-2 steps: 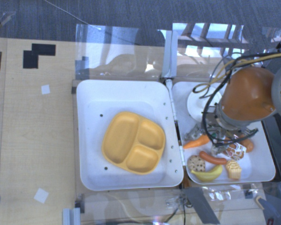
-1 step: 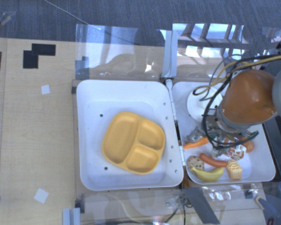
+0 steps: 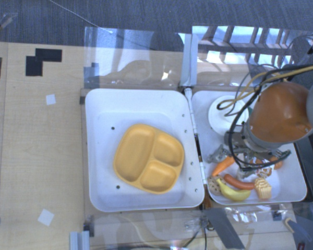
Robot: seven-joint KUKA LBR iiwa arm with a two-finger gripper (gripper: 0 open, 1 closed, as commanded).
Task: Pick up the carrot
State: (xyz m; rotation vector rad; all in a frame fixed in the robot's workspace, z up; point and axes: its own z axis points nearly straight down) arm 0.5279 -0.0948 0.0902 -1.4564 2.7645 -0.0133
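The carrot (image 3: 223, 165) lay in the right bin (image 3: 297, 189), just left of the claw (image 3: 249, 160) and beside a banana (image 3: 232, 192). It looked light, stiff and smooth; mid-length seemed the best hold. The claw's opening could not be told.

Wooden bench (image 3: 36, 155) bears two white bins (image 3: 101, 191).

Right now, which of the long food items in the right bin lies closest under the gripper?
The carrot, the orange one angled up toward the gripper. The red sausage and yellow banana lie farther toward the bin's front edge.
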